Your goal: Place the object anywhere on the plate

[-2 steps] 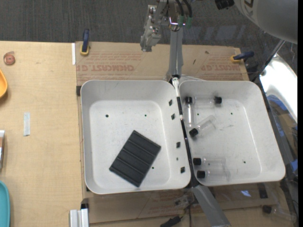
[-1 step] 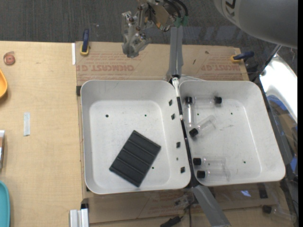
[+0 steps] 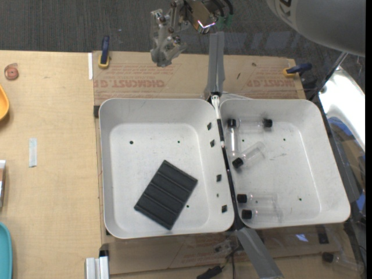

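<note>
A wooden bench [image 3: 46, 127] carries a sheet of cardboard [image 3: 192, 77] on which two shallow white bins sit side by side. The left bin [image 3: 116, 112] holds a dark ribbed plate [image 3: 167, 194], lying flat and turned at an angle near the bin's front half. The right bin [image 3: 314, 127] holds several clear vials with black caps: one vial [image 3: 231, 137] lies along the left wall, another vial [image 3: 249, 155] rests tilted just beside it, a third vial [image 3: 263, 200] and a fourth vial [image 3: 258, 214] lie near the front edge, and a loose black cap [image 3: 267, 122] sits toward the back. The grey arm [image 3: 325, 7] reaches in at upper right. Its gripper [image 3: 164, 54] hangs above the cardboard behind the left bin, well apart from the plate and vials; whether its fingers are parted cannot be told, and nothing is seen between them.
</note>
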Motion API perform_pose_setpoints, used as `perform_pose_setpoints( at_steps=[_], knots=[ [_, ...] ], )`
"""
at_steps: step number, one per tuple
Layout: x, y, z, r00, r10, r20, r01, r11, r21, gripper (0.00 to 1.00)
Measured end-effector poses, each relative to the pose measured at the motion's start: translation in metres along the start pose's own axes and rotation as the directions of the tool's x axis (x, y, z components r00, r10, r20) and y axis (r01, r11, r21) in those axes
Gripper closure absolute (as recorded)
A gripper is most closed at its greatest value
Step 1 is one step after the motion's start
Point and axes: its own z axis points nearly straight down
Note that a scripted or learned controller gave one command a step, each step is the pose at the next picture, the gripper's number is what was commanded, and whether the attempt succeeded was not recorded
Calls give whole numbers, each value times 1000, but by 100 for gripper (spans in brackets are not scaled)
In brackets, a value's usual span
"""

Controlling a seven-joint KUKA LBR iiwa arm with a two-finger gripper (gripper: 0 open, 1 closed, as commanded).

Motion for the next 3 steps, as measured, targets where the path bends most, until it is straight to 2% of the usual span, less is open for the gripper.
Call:
perform_pose_setpoints(
  at_steps=[1,3],
  knots=[
    [-13,-4,8,872,-490,-3,490,872,-2,100],
    [-15,-8,-10,879,-478,8,478,879,-1,100]
  ],
)
